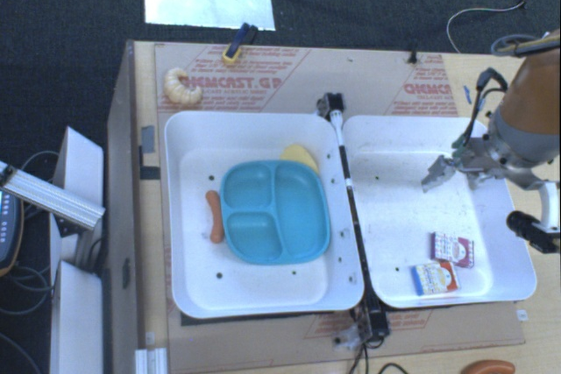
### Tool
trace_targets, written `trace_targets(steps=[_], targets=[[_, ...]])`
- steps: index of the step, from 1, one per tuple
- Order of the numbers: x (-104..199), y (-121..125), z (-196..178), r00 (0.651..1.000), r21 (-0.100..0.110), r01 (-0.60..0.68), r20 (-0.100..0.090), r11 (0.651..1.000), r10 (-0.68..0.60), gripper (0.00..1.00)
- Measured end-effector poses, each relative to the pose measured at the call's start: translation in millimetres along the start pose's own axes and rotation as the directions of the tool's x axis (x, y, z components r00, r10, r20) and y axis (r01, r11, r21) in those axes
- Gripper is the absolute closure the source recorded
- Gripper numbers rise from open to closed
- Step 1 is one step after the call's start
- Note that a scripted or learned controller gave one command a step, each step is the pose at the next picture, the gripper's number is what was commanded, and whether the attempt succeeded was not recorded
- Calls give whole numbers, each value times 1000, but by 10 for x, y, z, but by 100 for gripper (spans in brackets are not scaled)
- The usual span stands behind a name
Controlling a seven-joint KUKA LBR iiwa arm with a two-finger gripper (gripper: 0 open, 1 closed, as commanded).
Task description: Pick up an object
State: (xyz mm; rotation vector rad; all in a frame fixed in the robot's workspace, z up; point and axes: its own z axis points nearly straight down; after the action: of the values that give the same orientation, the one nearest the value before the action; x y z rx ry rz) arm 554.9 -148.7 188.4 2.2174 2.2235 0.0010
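Though hanging low over the right bin [508, 280], near its upper middle, carries nothing in the gripper [454, 178]; fingers apparently spread, with only bare white floor between them, and touching no object. Judged as early in the task: no grasp made, no lift begun. Left to do, by this reading: choosing a target, travelling to it, closing on it and raising it clear of the bin.

Nearest candidates found toward the near right corner of that same bin, well apart from the gripper: counted as two small printed packets, a red-and-white one [452, 248] and, just beside it and nearer the front wall, a blue-and-red one [435, 278]. Both lying flat, so probably awkward to pinch from above.

Across the divider, in the left bin [188, 188]: counted as one blue divided plate [274, 212] in the middle, one orange sausage [215, 216] just beside its left edge, and one yellow piece [301, 156] partly hidden at the plate's far rim.

In total: two bins, five loose things inside them, two on the right and three on the left
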Motion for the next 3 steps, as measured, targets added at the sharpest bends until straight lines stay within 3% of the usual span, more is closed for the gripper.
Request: trace_targets(steps=[1,2,3], targets=[[-256,-80,1040,1000,-1,-2,0,1000,2,0],[-255,-72,935,1000,-3,-1,1,1000,1,100],[-256,-64,829,1000,-6,-1,1,1000,1,100]])
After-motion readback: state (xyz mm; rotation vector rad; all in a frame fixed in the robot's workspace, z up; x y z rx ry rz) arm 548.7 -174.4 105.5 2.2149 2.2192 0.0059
